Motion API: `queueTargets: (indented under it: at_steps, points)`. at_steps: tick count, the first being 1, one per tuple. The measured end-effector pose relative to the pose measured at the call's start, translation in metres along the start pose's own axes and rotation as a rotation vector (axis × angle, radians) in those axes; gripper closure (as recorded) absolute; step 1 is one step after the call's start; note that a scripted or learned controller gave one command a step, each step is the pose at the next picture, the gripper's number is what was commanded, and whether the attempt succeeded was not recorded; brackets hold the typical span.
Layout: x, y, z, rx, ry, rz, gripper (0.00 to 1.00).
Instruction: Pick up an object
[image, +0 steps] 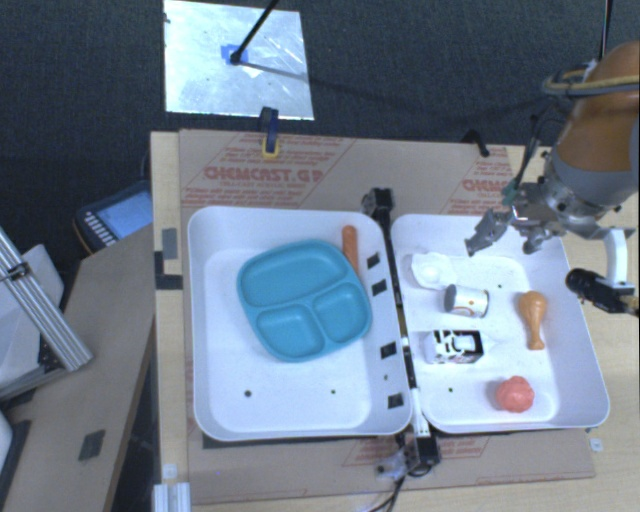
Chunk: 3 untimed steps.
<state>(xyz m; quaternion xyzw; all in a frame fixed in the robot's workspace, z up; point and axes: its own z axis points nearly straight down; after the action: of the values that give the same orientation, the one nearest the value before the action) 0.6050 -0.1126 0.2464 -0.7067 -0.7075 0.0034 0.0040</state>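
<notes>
The right bin (580, 350) holds several small objects: a white cup-like piece (430, 268), a small grey can (467, 300) on its side, an orange drumstick-shaped toy (533, 317), a black-and-white box (458, 345) and a pink-red ball (515, 394). My gripper (500, 243) hangs over the back of the right bin, above and to the right of the white piece. Its fingers are spread open with nothing between them. The grey arm with the orange band (600, 120) comes in from the upper right.
The left bin (215, 340) holds a blue divided plate (303, 300) and a thin orange stick (350, 245) at the plate's back right corner. A black divider (392, 300) runs between the bins. A small yellow-and-blue clamp (269, 130) sits behind the left bin.
</notes>
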Motion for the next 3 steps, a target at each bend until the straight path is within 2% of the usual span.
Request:
queueTargets:
  at_steps: [1, 2, 3]
  points:
    - [0.000, 0.002, -0.007, -0.012, -0.002, -0.002, 0.00]
    - [0.010, 0.000, 0.044, -0.009, -0.001, -0.003, 0.00]
    - [0.015, 0.010, 0.093, -0.008, 0.000, -0.005, 0.00]
